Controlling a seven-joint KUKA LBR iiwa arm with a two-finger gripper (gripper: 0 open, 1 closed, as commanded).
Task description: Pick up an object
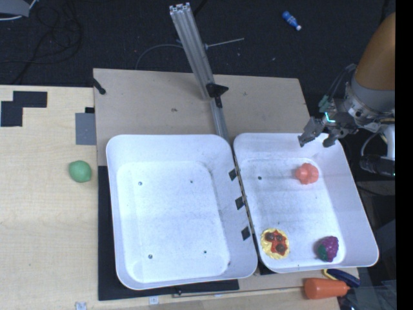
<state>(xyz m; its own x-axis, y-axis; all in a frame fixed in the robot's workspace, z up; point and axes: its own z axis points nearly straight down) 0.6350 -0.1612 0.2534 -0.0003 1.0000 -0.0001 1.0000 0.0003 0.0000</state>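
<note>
My gripper (321,136) hangs over the far right corner of the right bin (290,148), its two dark fingers spread apart with nothing between them. A salmon-pink round object (307,174) lies in that bin just below and left of the gripper. Near the bin's front edge sit a yellow piece with red and dark topping (275,243) and a purple grape-like cluster (328,248).
The left bin (122,148) stands beside the right one. A green ball (80,171) rests on the bench to the far left. An orange carrot-like object (324,288) lies outside the right bin's front edge. A metal rail (197,50) slants down from the back.
</note>
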